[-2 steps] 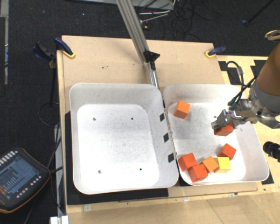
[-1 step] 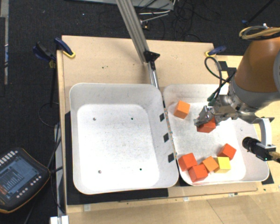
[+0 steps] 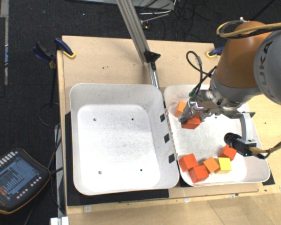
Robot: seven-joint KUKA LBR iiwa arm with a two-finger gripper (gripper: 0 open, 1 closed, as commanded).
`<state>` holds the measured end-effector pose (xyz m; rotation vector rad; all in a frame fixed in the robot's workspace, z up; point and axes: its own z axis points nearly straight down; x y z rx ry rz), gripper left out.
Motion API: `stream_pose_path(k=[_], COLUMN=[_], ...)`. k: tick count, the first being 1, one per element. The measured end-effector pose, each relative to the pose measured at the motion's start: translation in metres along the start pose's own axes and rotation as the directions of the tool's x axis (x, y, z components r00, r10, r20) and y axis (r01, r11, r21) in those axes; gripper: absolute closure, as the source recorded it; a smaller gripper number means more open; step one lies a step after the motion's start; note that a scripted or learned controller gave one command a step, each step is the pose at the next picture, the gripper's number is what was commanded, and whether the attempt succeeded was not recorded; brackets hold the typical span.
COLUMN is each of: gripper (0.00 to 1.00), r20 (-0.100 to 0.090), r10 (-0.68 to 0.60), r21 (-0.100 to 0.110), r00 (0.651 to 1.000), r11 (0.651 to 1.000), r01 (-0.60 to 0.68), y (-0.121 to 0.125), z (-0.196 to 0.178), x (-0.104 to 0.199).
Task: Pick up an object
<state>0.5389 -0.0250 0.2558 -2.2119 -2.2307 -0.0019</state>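
A red block (image 3: pixel 192 123) is seen pinched between the fingers of the gripper (image 3: pixel 191 116) over the right bin (image 3: pixel 210 139), directly beneath the wrist, beside an orange block (image 3: pixel 180 108) at its upper left.

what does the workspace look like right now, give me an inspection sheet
surface: wooden bench bearing a left bin and a right bin, side by side
job's things: orange blocks and a yellow block clustered at the right bin's near edge; a light orange block and a red-orange block by the end effector
clutter: nothing seen
grippers: end effector low over the right bin, at the red-orange block; grasp cannot be confirmed
cables: black cable looping by the wrist; yellow hose on the arm
surroundings: teach pendant on dark floor, blue clamps at the bench corner
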Motion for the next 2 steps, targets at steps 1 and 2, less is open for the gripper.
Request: stream_pose_path(k=[1, 2], gripper=[1.0, 1.0], r20=[0.0, 0.0], r10=[0.0, 0.001], r21=[0.001, 0.003], r00=[1.0, 1.0], r11=[1.0, 1.0], r01=[0.0, -0.001], y=[0.004, 0.013], z=[-0.003, 0.011], x=[0.05, 0.094])
